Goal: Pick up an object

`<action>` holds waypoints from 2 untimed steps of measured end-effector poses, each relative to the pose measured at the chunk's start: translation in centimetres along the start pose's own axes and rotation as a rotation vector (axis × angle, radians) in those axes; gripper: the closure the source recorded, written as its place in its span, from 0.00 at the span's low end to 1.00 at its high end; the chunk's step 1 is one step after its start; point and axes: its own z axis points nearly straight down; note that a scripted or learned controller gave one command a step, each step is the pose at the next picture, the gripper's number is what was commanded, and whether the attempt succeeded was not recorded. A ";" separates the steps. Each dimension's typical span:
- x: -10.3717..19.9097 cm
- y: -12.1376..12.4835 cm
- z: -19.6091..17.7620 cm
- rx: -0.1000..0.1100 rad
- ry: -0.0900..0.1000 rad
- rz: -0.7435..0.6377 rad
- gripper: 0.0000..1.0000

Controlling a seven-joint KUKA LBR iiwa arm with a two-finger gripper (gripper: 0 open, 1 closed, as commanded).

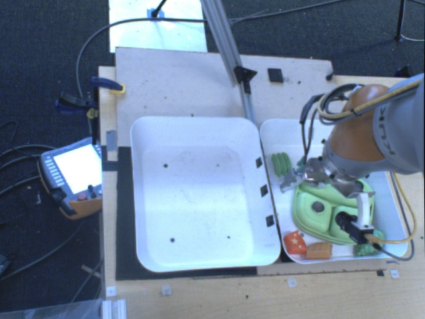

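In the right bin (269, 138) near the desk's (199, 78) right edge, claw (297, 177) low over a light green object (319, 214), finger state impossible to tell, orange pieces (307, 246) at the bin's front edge, left bin (143, 178) alongside.

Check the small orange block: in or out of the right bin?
In. The small orange block lies inside the right white bin, by its near rim, beside the light green plastic piece.
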 end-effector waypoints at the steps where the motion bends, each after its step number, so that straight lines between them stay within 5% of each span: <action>1: 0.0 -0.1 -0.8 0.007 0.001 0.001 1.00; 2: -0.4 -0.6 -6.8 0.018 0.001 0.000 1.00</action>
